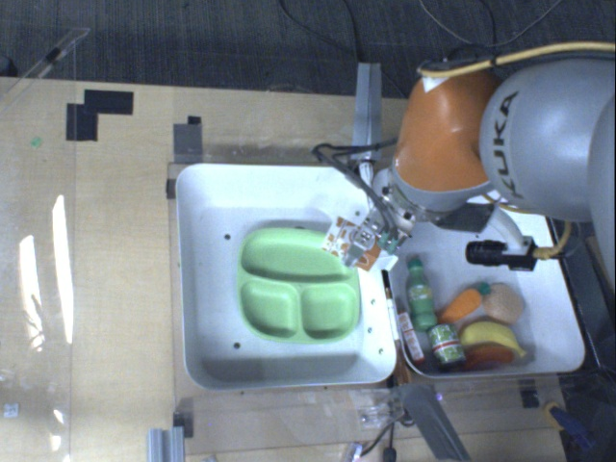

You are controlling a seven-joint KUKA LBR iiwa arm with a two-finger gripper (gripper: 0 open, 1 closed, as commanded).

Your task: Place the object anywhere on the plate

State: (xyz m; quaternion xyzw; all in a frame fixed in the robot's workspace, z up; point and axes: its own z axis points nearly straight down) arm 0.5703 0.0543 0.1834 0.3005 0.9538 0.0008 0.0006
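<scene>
A green plate with three compartments lies in the left white bin. My gripper hangs over the plate's upper right rim, below the orange band of the arm. A small orange and white object sits right at the gripper's tip, above the rim of the plate's long back compartment. The wrist hides how the object is held and whether it touches the plate.
The right bin holds a green bottle, a carrot, a banana, a small can and a beige round item. A thin dark stick lies along the divider between the bins.
</scene>
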